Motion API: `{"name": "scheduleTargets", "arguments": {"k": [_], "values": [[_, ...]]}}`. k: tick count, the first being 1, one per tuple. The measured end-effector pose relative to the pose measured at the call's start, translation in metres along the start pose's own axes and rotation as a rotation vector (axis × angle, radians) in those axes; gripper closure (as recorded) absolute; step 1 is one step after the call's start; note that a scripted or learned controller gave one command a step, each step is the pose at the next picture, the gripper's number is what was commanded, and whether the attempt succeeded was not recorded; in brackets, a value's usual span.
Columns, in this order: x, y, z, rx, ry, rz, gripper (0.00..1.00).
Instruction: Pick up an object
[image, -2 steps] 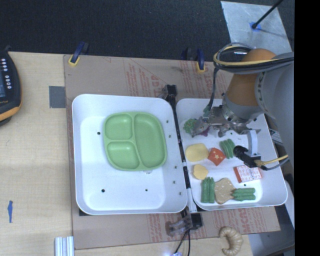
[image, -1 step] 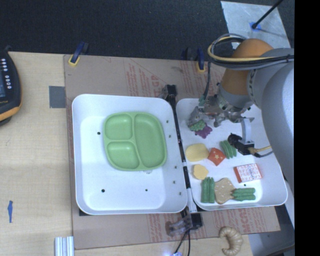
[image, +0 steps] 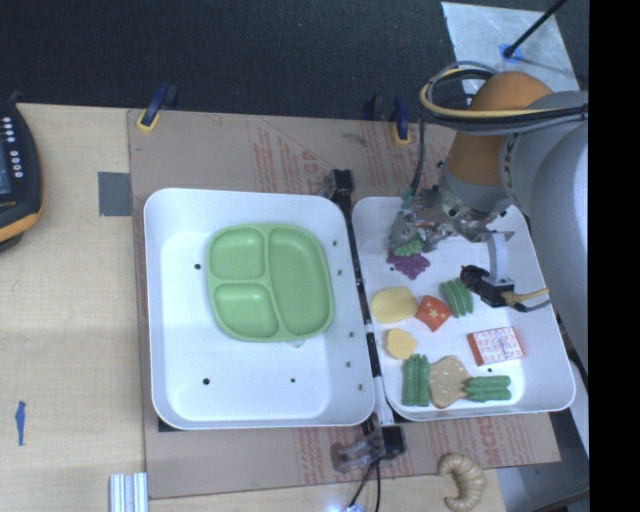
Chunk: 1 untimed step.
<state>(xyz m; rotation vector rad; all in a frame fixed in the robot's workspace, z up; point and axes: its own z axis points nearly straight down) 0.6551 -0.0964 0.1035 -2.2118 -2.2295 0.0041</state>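
Gripper (image: 412, 238), finger state indiscernible, sits at the right bin's (image: 545, 290) eleven o'clock over purple grapes (image: 409, 264); crowded toys risk a slipped grasp.

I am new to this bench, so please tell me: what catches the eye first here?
The green divided plate lies alone in the left bin. The right bin holds small toy foods, and the grey arm's claw hangs over the purple grapes at its far end.

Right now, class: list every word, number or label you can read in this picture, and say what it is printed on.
None can be read.
Cardboard sheet: faint red print, too blurred.
Red card in the right bin: markings too small.
Handset at left edge: buttons too small.
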Motion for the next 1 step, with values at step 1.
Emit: {"name": "scheduleTargets", "arguments": {"k": [1], "values": [[0.0367, -0.0409, -0.107, -0.008, 0.002, 0.001, 1.0]]}}
